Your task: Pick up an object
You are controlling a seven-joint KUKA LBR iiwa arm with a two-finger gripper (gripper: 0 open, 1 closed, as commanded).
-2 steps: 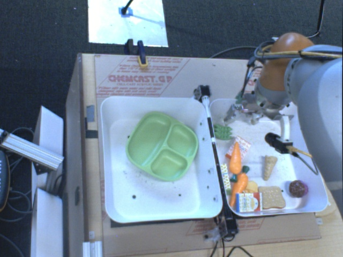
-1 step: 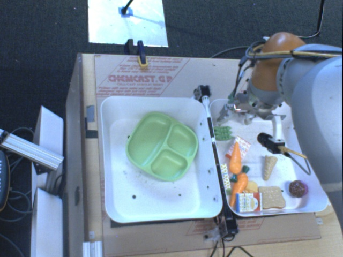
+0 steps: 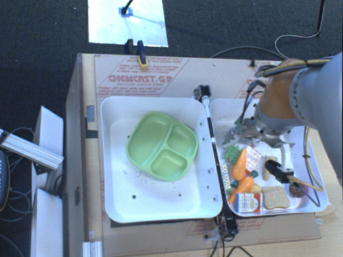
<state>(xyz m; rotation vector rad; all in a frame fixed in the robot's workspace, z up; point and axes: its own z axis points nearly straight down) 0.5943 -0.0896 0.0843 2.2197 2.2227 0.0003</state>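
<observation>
The right bin holds several toy foods. An orange carrot stands beside a green leafy piece, and a second carrot lies below them. A small red and white carton and a slice of bread rest at the near edge. A white packet with red print lies by the upper carrot. My gripper hangs over the upper left part of this bin, just above the green piece and the carrot. The wrist hides its tips.
The left bin bears a green divided plate, tilted, near its middle. A rail with a black clamp divides the two bins. A small dark round thing lies at the right bin's lower right.
</observation>
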